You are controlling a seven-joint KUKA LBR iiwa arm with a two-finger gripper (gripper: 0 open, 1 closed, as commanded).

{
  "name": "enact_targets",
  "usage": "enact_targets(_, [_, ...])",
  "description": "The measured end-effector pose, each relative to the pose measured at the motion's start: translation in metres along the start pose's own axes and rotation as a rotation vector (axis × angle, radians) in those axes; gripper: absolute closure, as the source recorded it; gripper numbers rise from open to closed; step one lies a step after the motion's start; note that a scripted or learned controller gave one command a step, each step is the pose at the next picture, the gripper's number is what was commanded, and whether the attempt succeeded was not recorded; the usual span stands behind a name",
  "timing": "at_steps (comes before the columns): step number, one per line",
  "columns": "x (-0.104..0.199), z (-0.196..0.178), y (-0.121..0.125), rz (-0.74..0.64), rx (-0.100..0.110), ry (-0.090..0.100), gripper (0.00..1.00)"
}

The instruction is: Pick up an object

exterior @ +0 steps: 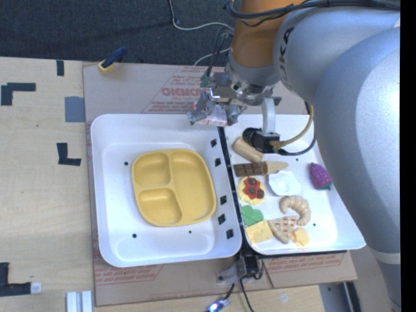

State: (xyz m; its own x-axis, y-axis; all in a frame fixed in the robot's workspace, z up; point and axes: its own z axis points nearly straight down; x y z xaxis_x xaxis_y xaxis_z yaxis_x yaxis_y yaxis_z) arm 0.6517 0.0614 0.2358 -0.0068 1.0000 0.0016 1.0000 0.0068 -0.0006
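Camera view arm: the grey arm [351, 90] is seen filling the right side, its orange band [263, 18] lying above the wrist.
Bench: a wooden surface [39, 194] is covered in part by cardboard [156, 86] under both bins.
Left bin: a white bin [110, 174] is occupied by a yellow divided tray [173, 187] with three compartments, set near its middle.
Right bin: a white bin [338, 229] is crowded with toy food.
Gripper: the gripper [214, 114] is held over the far end of the wall between the two bins; whether it is released or clenched cannot be told, and nothing is clearly seen in it.
Croissant: a tan croissant [296, 207] is laid near the middle of the right bin.
Waffle piece: a waffle piece [284, 228] is placed just below the croissant, beside yellow cheese [260, 231].
Pizza slice: a small pizza slice [252, 190] is set against the left wall, above a green item [251, 214].
Purple grapes: a purple bunch [319, 175] is found near the right wall, apart from the rest.
Blue clamp: a blue and yellow clamp [112, 59] is left on the bench's far edge.
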Motion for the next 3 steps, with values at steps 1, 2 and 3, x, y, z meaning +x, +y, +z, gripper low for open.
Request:
enact_targets(1, [0.028,0.011,0.005,0.003,0.002,-0.002,1.0])
enact_targets(2, [0.027,0.02,-0.002,0.006,0.003,-0.003,1.0])
enact_targets(3, [0.026,0.012,-0.006,0.006,0.001,-0.002,1.0])
